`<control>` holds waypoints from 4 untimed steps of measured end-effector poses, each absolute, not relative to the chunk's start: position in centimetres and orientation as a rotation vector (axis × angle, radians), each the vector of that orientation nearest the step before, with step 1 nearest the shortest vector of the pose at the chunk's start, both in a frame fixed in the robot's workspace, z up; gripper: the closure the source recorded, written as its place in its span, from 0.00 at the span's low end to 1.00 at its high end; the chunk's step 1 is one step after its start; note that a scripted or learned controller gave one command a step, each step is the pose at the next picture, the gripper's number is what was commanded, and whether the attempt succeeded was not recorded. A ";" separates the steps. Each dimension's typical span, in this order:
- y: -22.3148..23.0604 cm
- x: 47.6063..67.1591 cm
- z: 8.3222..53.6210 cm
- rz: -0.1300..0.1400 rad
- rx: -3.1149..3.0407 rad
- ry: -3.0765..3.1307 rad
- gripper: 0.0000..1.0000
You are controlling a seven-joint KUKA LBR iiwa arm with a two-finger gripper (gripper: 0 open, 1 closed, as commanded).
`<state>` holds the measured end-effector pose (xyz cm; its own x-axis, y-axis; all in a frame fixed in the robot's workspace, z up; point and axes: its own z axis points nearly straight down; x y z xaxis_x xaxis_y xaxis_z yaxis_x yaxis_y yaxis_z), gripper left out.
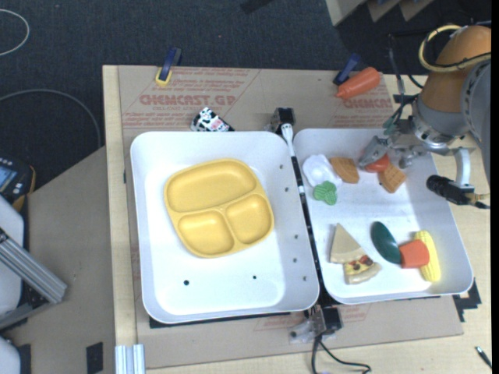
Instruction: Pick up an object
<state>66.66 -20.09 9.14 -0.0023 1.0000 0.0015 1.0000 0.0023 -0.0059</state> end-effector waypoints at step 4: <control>-15.6 65.1 23.6 -0.001 -2.217 -2.225 1.00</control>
